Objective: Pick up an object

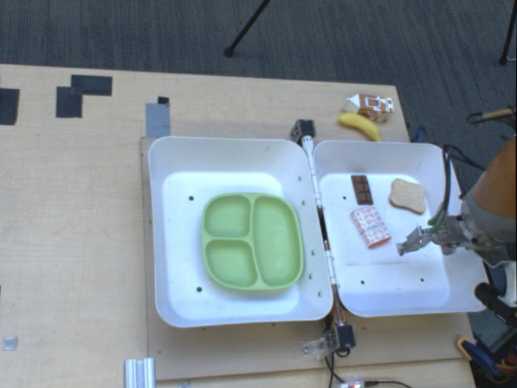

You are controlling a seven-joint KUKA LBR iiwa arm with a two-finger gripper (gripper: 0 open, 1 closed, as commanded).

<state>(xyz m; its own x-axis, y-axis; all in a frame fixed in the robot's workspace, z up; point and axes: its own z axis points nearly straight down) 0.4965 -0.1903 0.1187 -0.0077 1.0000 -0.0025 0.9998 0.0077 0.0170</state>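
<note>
We see no writing clear enough to read. The left bin (161, 241) holds a green divided plate (252, 242) with three compartments. The right bin (388, 297) beside it carries a slice of bread (408, 196) near its far right corner, a red-and-white packet (370, 225) near its middle, and a brown chocolate bar (362, 188) just beyond that. The gripper (412, 243) hangs right of the packet, its fingers spread and grasping nothing. Beyond the right bin lies a banana (359, 125).

Green divided plate (252, 242) in left bin (174, 241); banana (359, 125), small carton (370, 103) on bench (73, 217) behind right bin (388, 293).
</note>
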